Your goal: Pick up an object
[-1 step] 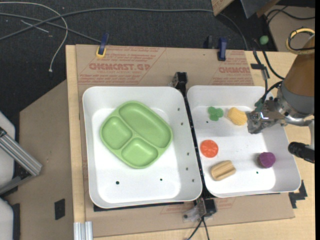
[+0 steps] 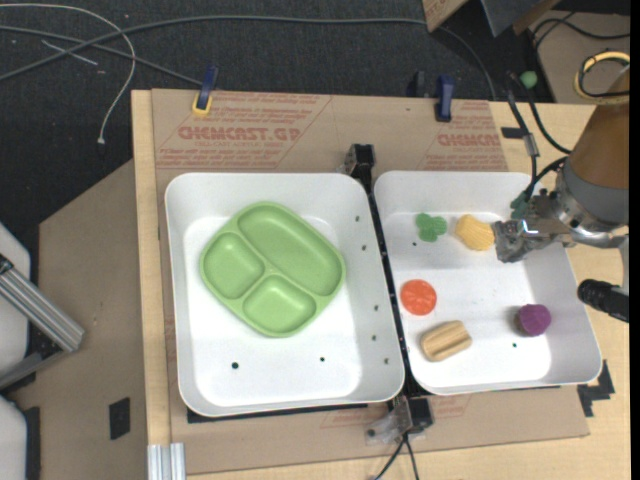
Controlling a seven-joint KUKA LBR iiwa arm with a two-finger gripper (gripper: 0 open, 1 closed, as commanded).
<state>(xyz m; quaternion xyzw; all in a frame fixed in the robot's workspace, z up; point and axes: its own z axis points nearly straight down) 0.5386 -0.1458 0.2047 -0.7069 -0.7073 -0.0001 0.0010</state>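
Nearest the front edge of the right bin (image 2: 480, 380) sits the tan bread roll (image 2: 445, 340); gripper (image 2: 508, 241) hovers just beside the yellow piece (image 2: 475, 233), holding nothing.

Faded red lettering on the cardboard sheet (image 2: 270, 128) under the bins reads roughly "CHEMCAST GP", sitting beyond the left bin, well off from the jaws. A second, partly cut-off print of the same red lettering (image 2: 465, 140) lies nearer, just beyond the right bin. Nothing else is legible.
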